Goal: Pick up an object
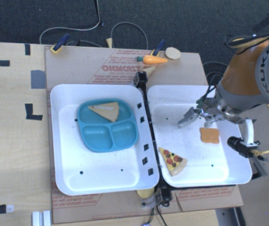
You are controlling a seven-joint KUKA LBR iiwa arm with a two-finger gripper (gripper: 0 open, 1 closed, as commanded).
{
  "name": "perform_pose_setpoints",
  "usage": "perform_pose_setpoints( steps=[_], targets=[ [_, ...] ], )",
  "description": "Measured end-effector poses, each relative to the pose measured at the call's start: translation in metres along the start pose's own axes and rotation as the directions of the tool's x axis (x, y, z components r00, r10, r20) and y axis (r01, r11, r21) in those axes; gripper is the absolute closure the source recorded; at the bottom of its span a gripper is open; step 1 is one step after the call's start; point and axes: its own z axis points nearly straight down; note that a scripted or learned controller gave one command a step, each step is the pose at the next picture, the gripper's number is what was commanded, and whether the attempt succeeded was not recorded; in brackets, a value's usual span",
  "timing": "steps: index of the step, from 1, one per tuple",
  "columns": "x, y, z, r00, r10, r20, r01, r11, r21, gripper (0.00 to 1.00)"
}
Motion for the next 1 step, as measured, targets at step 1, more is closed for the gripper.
perform_pose_setpoints(
  steps=[1],
  targets=[
    [-0.0816,-0.0157,-0.0438,1.0,0.007,0.005,-0.007,1.0,-0.004,0.0]
  ],
)
